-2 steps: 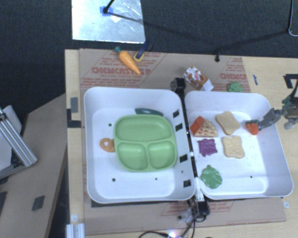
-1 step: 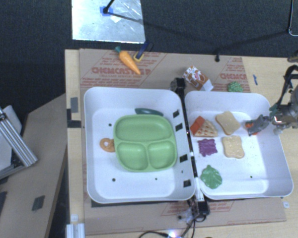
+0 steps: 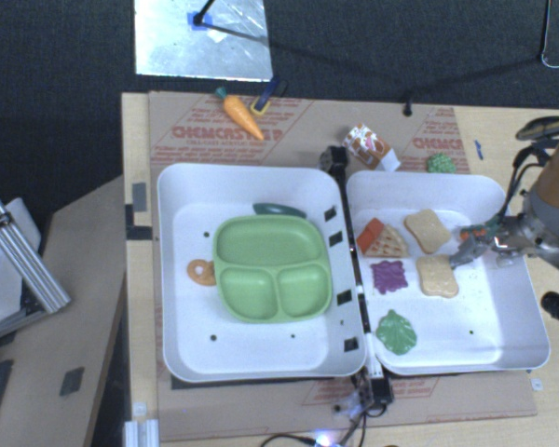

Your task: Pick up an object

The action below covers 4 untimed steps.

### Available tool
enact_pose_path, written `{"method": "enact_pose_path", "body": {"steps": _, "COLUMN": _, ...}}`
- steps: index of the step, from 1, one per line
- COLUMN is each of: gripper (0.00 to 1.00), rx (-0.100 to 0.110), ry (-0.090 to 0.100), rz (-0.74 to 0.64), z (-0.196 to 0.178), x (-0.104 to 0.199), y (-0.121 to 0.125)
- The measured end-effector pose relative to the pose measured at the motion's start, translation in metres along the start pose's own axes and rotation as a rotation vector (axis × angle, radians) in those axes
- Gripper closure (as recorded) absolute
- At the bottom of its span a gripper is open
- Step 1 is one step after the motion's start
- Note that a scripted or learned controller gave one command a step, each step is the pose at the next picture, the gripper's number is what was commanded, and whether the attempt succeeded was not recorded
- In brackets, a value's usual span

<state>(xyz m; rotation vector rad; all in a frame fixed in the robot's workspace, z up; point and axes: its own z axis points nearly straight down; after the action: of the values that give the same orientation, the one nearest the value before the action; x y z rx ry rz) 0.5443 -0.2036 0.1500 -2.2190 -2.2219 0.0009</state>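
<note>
Arm comes in from the right, tool [image 3: 475, 247] low over the right bin [image 3: 517, 338], near its right-centre. Can't tell how the tool is set at this resolution; nothing visibly held in it.

No object picked yet. Candidates in the right bin: upper toast slice [image 3: 427, 230] and lower toast slice [image 3: 437, 277], both just left of the tool; pizza slice [image 3: 380, 241] further left, touching a red piece; purple cluster [image 3: 388, 276] below it; green leaf [image 3: 396, 332] near the front edge. The two toast slices look like the closest targets, judging by tool position.

Left bin [image 3: 182, 343] holds a green divided plate [image 3: 270, 268], a small orange ring [image 3: 201, 272] beside it, and a dark teal item [image 3: 279, 210] poking out behind the plate. Carrot [image 3: 239, 116], a small box [image 3: 370, 146] and a green bit [image 3: 440, 163] sit on the counter [image 3: 140, 156] outside the bins.

Risks from here:
- Toast slices lie flat and thin: the tool likely scrapes the bin floor or slides over the top instead of getting purchase.
- The slices sit near each other; a descent between them pushes both aside and grabs neither.
- Tool is near the bin's right wall side; an offset approach could clip the rim.
- Light plastic items may skid when nudged, so contact on one side first means a miss.
</note>
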Motion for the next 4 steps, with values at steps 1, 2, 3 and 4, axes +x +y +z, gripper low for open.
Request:
{"method": "enact_pose_path", "body": {"steps": 1, "gripper": 0.00, "rx": 0.000, "ry": 0.001, "rz": -0.003, "z": 0.049, "x": 0.009, "y": 0.004}}
{"method": "enact_pose_path", "body": {"steps": 2, "gripper": 0.00, "rx": -0.004, "ry": -0.001, "rz": -0.001, "z": 0.064, "x": 0.009, "y": 0.006}}
{"method": "enact_pose_path", "body": {"steps": 3, "gripper": 1.00, "rx": -0.010, "ry": -0.001, "rz": -0.002, "z": 0.051, "x": 0.009, "y": 0.008}}
{"method": "enact_pose_path", "body": {"steps": 4, "gripper": 1.00, "rx": -0.008, "ry": -0.003, "rz": 0.001, "z": -0.006, "x": -0.001, "y": 0.007}}
